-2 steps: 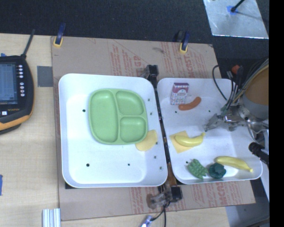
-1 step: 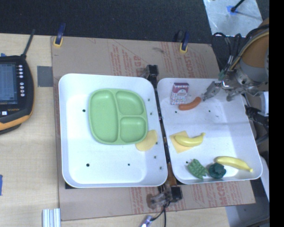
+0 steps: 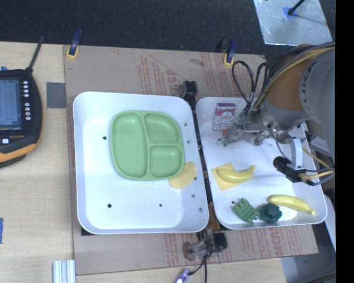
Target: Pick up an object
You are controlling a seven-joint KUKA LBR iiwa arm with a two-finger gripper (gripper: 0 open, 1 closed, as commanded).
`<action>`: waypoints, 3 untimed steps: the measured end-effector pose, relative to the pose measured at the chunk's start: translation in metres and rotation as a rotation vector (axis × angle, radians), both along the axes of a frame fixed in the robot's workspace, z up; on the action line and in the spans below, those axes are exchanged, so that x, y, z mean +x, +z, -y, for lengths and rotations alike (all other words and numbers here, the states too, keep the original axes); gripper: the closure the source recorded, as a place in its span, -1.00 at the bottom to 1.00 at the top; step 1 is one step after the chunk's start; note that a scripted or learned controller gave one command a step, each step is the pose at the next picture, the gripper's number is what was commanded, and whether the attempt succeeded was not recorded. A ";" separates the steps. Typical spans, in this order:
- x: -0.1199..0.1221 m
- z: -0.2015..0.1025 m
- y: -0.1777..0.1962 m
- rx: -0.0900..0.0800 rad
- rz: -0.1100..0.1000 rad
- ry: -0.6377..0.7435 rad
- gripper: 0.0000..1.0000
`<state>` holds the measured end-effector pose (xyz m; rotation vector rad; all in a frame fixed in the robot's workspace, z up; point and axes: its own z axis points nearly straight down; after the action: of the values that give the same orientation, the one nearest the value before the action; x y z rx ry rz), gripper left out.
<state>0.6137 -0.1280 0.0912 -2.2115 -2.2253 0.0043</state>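
Gripper [image 3: 231, 135] low over right bin [image 3: 318, 217], near its far-left corner; finger opening not discernible. Nearest object: small carton [image 3: 223, 116], just beside at eleven o'clock, upright. Banana [image 3: 236, 173] farther off at six o'clock, long axis running three to nine; nothing held.

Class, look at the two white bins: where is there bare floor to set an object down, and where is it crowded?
Left bin: bare floor left of and below the green divided plate. Right bin: crowded, with the arm over the top, two bananas, green items; a small bare patch lies mid-bin between the bananas.
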 end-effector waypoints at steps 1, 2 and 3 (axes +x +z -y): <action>0.015 0.067 0.001 -0.001 0.003 -0.004 -1.00; -0.049 0.029 0.000 -0.001 0.000 -0.002 -1.00; -0.116 0.085 0.007 -0.001 0.001 -0.005 -1.00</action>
<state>0.4982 -0.2128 0.0986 -2.2177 -2.2210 0.0038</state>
